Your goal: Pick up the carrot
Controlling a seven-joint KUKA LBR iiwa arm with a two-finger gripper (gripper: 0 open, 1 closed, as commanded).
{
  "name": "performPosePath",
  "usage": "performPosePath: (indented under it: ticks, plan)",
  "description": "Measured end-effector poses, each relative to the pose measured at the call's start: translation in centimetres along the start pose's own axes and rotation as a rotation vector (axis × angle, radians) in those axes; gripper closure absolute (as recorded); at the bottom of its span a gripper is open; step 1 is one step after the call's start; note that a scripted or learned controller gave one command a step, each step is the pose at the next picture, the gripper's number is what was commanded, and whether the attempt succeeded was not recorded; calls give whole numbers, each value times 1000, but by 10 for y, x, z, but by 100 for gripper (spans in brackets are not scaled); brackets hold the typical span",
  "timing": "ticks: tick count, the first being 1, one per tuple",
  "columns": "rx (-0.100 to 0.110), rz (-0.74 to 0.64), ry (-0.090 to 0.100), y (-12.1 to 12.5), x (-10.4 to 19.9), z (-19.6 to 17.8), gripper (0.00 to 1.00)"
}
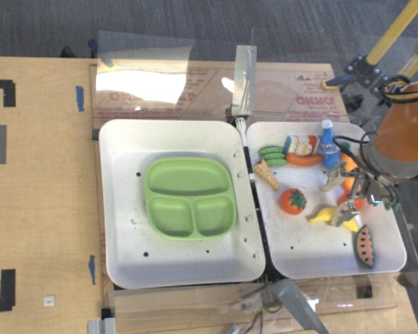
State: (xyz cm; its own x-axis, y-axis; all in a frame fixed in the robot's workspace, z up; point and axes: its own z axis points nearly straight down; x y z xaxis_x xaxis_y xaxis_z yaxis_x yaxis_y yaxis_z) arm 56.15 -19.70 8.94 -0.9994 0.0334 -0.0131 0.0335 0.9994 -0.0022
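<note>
In the right bin (313,259), the orange carrot (348,165) lies near the right wall, just right of the blue bottle (327,145). My gripper (349,193) hangs low over the carrot's near end and covers part of it. More orange bits show around the gripper's tip. I cannot make out whether the carrot is held or only lies beneath. The arm's orange band (404,127) comes in from the right edge.
The right bin also holds a green pea pod (270,152), a small carton (301,145), a red sausage (303,161), an ice cream cone (266,175), a tomato (292,200), a yellow piece (322,216) and a watermelon slice (364,245). A green divided plate (191,197) sits in the left bin (118,186).
</note>
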Motion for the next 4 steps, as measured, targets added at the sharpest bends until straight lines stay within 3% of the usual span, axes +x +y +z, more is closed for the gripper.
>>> performPosePath:
  ticks: [1, 2, 3, 4]
  plan:
    - [3, 544, 3, -2, -3, 0, 0]
    - [3, 540, -7, -1, -6, -13, 100]
    - [-1, 954, 11, -20, -57, 1, 100]
    - [-13, 943, 34, -8, -56, 2, 0]
